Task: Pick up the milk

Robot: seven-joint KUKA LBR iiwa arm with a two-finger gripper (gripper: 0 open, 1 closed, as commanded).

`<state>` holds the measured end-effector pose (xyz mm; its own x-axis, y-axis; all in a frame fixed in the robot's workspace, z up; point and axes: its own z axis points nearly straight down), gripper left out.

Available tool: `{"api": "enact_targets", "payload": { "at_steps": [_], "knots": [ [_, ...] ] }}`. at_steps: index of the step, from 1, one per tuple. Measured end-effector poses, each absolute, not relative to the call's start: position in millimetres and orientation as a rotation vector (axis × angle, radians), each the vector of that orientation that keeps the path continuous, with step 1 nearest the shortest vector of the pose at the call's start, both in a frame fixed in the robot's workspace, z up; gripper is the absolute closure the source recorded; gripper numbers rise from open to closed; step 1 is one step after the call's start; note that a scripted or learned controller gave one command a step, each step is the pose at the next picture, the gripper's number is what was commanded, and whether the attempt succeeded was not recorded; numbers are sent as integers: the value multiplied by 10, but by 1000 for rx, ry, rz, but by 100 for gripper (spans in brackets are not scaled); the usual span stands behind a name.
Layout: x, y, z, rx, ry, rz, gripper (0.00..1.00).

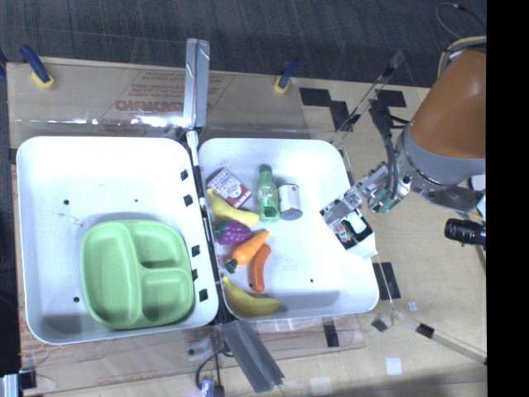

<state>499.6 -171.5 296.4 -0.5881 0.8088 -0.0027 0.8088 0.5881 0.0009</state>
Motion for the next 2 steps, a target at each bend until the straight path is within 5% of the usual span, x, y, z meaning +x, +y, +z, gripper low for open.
{"api": "enact_targets", "payload": {
  "at_steps": [1,2],
  "knots": [
    [5358,-1778,2597,1452,2786,-3,100],
    [5330,-1920,2672,1440,2792,-2,100]
  ]
}}
